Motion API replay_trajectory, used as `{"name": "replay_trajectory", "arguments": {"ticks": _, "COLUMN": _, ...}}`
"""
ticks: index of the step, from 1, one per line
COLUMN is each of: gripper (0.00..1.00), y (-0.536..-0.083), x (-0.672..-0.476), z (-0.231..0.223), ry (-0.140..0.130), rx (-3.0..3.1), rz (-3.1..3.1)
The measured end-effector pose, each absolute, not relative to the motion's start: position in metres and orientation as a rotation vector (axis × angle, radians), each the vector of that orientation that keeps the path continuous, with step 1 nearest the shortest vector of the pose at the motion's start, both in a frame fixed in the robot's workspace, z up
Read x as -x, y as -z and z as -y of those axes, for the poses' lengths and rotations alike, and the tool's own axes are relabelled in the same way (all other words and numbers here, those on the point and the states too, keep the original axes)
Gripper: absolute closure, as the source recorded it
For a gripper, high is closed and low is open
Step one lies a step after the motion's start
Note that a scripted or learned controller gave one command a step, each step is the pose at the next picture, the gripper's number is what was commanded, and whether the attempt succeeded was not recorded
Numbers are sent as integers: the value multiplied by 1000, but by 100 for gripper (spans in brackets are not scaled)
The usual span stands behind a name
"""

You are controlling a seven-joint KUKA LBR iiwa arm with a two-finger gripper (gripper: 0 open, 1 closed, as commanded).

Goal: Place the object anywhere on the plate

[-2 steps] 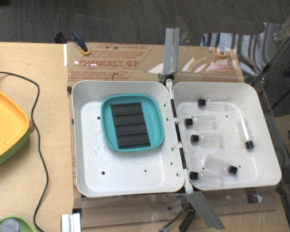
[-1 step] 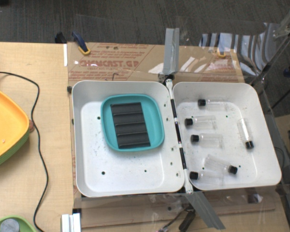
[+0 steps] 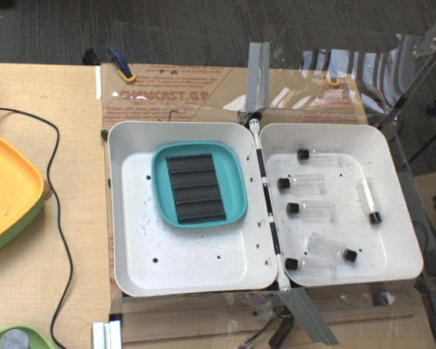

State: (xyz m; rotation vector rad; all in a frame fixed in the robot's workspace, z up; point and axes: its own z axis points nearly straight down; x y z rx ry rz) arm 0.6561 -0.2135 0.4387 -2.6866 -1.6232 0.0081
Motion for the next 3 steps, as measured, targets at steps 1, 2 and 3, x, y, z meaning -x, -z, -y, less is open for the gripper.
{"name": "replay_trajectory", "arguments": {"ticks": 1, "gripper": 0, "y": -431, "x": -645, "z": 215, "ry": -10, "rx": 2785, "rz": 1447}}
{"name": "replay_trajectory", "arguments": {"ticks": 2, "gripper": 0, "y": -440, "x": -627, "z": 210, "ry": -7, "rx": 2897, "rz": 1209}}
{"name": "replay_trajectory", "arguments": {"ticks": 3, "gripper": 0, "y": -440, "x": -628, "z": 213, "ry": -6, "rx": 2971, "rz": 1016}}
